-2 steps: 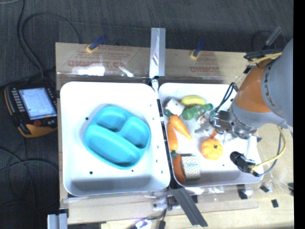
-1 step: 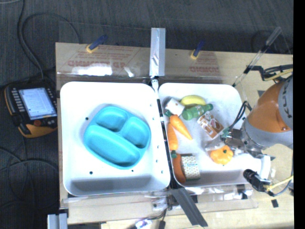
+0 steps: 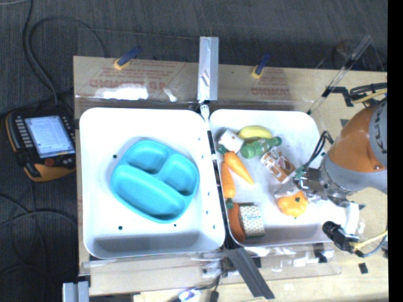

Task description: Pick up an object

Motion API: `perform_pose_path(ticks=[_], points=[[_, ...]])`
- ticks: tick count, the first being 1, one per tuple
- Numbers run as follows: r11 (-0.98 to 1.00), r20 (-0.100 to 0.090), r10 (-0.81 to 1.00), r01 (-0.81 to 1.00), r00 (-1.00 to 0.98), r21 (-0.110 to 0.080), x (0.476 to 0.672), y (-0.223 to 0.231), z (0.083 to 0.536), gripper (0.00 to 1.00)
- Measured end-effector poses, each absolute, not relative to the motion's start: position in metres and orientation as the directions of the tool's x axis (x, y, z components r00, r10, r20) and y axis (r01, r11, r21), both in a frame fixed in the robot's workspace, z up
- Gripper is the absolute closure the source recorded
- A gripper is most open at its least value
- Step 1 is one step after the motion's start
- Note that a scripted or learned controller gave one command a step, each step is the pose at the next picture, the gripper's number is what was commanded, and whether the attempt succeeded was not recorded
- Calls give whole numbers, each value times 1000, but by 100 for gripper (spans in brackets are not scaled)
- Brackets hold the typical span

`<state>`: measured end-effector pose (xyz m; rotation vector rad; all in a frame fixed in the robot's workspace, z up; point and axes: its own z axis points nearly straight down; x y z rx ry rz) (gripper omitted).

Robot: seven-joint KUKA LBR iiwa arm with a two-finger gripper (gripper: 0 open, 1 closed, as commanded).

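The desk (image 3: 352, 83) carries two shallow white bins side by side, with a clear plastic sheet taped along its far edge by two yellow-and-blue clips. The left bin (image 3: 94, 168) holds one large thing, a blue divided plate (image 3: 155, 179) with three compartments, lying well apart from everything else. The right bin (image 3: 308, 128) is crowded: the grey arm (image 3: 362, 150) with its orange band reaches in over the right wall, and the tool (image 3: 306, 182) sits low at the bin's right side, just above and touching or nearly touching a small orange fruit-like toy (image 3: 292, 204); whether its fingers are apart or together cannot be told from here. Just left of the tool lies a clear packet with red print (image 3: 278, 165). Along the left wall are a long orange piece (image 3: 227, 180), a toy carrot (image 3: 239, 167) and a brown piece under a roll of patterned tape (image 3: 252, 220). At the far end lie a green bottle (image 3: 259, 148), a yellow banana (image 3: 255, 131) and a small white piece (image 3: 229, 141). A handheld control pad (image 3: 41, 140) rests on the floor to the left.
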<state>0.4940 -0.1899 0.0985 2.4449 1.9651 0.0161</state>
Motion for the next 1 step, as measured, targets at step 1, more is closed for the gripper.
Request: perform_pose_path(ticks=[1], points=[[-310,-5,951,951,310,-3,541,-174,198,100]])
